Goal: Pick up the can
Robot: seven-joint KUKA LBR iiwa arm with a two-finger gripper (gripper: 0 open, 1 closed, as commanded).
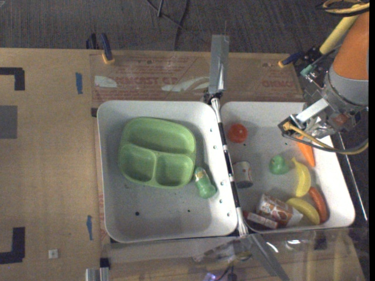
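Gripper [293,126] above right bin [345,215], upper right area; finger state cannot tell, nothing seen held. Can [242,174] lying against bin's left wall, below red ball [237,133]; label unreadable. Clear floor between can and green toy [279,165]. Printed carton [275,209] near front edge, text illegible.
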